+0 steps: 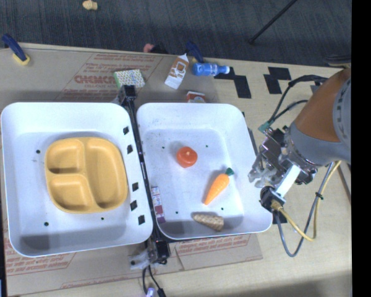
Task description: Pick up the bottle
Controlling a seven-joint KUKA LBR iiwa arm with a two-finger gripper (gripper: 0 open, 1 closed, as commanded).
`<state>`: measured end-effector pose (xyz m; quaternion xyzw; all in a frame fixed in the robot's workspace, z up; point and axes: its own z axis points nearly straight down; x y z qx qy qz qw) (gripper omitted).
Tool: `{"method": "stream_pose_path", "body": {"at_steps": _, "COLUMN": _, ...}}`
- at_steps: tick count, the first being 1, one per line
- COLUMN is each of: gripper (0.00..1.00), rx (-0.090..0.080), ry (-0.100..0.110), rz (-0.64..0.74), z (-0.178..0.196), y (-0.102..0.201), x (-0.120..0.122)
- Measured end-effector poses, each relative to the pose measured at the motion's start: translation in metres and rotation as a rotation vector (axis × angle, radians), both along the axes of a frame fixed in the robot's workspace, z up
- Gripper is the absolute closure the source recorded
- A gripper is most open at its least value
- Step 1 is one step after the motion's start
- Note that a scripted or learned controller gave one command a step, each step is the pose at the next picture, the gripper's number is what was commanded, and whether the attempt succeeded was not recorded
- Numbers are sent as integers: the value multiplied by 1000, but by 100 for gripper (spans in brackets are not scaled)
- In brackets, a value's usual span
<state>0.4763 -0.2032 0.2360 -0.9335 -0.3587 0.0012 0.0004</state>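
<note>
A small blue bottle [209,69] lies on its side on the bench, beyond the far edge of the right bin [235,113]. Inside that bin sits a round orange-red object [187,156], perhaps a small bottle seen from above; I cannot tell for sure. My gripper [263,178] hangs over the right bin's right rim, well to the right of the orange-red object and far from the blue bottle. Nothing shows between its fingers.
A toy carrot [216,187] and a brown biscuit-like piece [208,220] lie in the right bin near the gripper. The left bin [12,166] holds a yellow divided plate [86,173]. Small cartons [177,72] and a packet [129,78] rest on the bench behind the bins.
</note>
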Motion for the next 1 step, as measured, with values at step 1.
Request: {"method": "stream_pose_path", "body": {"at_steps": 1, "gripper": 100, "rx": -3, "ry": -3, "rz": -212, "z": 1, "y": -3, "x": 0}}
